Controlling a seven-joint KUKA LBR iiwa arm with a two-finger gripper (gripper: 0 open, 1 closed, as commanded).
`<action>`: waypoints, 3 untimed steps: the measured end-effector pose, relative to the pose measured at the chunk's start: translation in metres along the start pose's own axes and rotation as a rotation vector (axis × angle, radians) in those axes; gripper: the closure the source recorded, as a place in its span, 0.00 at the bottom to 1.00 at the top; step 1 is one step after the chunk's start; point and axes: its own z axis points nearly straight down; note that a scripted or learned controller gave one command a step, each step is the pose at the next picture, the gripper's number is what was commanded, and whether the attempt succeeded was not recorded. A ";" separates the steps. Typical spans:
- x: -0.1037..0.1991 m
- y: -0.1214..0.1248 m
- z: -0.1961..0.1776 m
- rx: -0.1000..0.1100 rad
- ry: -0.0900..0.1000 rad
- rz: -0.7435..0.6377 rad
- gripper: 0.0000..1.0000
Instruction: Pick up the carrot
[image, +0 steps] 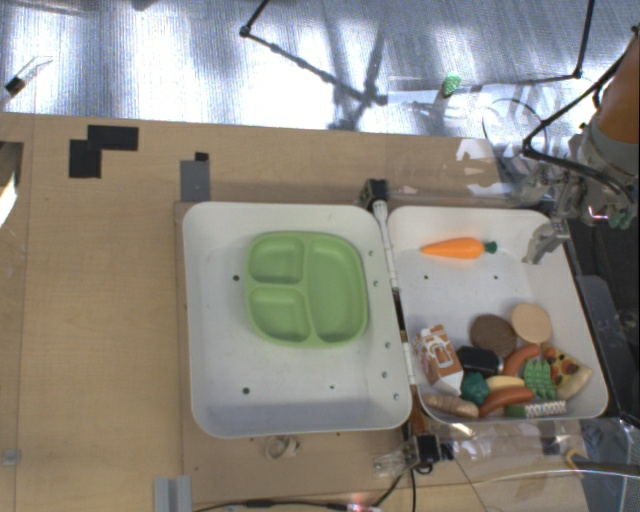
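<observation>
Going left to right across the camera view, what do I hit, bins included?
Left white bin with the green divided plate → right white bin → carrot at its far side → gripper by the bin's far right corner.

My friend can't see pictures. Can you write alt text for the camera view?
An orange carrot lies alone at the back of the right white bin, with a pile of toy food at its front. The left bin holds a green divided plate.
</observation>
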 end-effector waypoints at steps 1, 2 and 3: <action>-0.022 0.006 0.097 -0.003 0.009 0.064 0.00; -0.014 0.015 0.151 0.000 0.007 -0.026 0.00; -0.020 0.009 0.151 -0.009 0.026 0.103 0.00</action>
